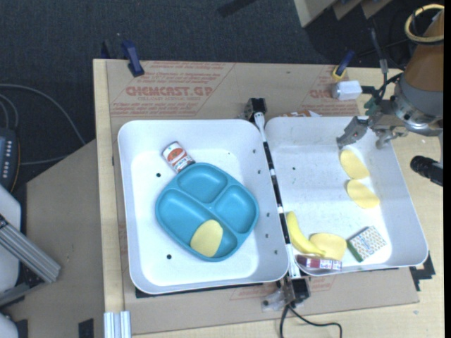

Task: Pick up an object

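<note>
Arm (423, 83) reaching over right bin (416, 220) far edge; jaws spread, empty, above yellow chip (351, 163).

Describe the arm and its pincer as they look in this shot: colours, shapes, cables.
The arm enters from the right: a rounded grey metallic body with an orange band above the wrist and a yellowish ring near the top. Thin dark cables run along it. The pincer is small, made of grey metal, with two slim fingers on a boxy base.
</note>
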Robot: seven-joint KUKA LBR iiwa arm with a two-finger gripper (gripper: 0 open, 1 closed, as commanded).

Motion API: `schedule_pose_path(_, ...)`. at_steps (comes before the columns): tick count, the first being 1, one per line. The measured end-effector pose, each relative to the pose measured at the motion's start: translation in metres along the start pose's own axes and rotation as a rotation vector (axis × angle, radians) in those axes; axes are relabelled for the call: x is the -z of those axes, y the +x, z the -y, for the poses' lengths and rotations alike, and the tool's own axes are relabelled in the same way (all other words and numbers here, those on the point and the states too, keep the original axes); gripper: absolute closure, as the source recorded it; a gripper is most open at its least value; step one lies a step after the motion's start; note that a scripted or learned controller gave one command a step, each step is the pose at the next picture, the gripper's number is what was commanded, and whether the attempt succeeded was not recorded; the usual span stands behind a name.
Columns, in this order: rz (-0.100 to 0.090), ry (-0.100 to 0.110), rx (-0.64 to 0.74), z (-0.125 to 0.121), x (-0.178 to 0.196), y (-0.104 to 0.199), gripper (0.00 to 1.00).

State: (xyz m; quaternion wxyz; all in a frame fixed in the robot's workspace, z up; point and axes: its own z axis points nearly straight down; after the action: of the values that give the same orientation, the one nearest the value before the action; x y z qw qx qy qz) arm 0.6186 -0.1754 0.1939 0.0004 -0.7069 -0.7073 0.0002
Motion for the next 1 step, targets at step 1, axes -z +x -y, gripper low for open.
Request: schedule_pose_path(1,0.001,0.0,0.0,0.0261,-0.0883,-0.0336,0.0)
